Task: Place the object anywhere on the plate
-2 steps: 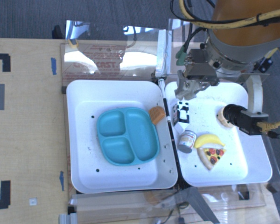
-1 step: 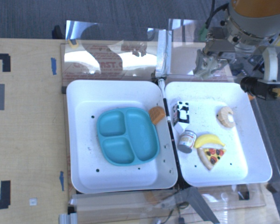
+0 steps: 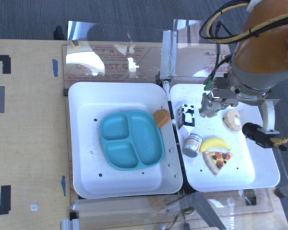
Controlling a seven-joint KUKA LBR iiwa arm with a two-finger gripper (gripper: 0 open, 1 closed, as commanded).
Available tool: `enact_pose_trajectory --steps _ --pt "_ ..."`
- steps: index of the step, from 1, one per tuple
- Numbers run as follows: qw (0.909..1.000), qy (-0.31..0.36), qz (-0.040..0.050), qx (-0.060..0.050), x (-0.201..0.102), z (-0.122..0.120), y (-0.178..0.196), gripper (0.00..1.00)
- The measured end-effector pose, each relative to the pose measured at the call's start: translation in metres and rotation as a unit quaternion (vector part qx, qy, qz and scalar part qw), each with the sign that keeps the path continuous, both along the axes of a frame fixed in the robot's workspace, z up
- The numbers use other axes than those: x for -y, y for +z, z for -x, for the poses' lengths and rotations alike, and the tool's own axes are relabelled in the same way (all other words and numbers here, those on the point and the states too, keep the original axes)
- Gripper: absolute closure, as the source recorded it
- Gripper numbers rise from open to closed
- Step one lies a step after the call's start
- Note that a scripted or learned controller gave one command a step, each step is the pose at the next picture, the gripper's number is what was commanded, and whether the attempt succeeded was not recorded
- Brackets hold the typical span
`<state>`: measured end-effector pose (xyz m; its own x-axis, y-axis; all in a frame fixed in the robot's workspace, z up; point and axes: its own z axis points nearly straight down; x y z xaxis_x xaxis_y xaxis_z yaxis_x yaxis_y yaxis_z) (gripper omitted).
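Brown pastry-like object (image 3: 161, 118) is lying in the left bin (image 3: 81, 128), hard against that bin's right wall and just touching the upper right rim of the teal plate (image 3: 132, 140) – resting at the plate's edge rather than in one of its three compartments. The plate is sitting near the middle of the left bin.

The gripper (image 3: 209, 110) is hanging over the right bin (image 3: 264, 176), near its far left corner, pointing down beside a small black-and-white item (image 3: 187, 115); from this angle it cannot be told how far the gripper is open or whether it is touching anything. A pale round bun (image 3: 232, 120) is lying just to its right. Toward the near side of that bin a small can (image 3: 192, 144) is leaning by the left wall, with a banana (image 3: 215, 143) and a pizza slice (image 3: 217, 160) lying together beside it – the banana touching the slice's far edge
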<state>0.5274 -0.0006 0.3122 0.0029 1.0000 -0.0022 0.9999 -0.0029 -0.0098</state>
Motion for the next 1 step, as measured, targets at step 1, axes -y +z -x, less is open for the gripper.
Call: enact_pose_trajectory --steps 1 --pt "1.0000 0.001 -0.0011 0.004 0.0204 0.0029 -0.0015 1.00"
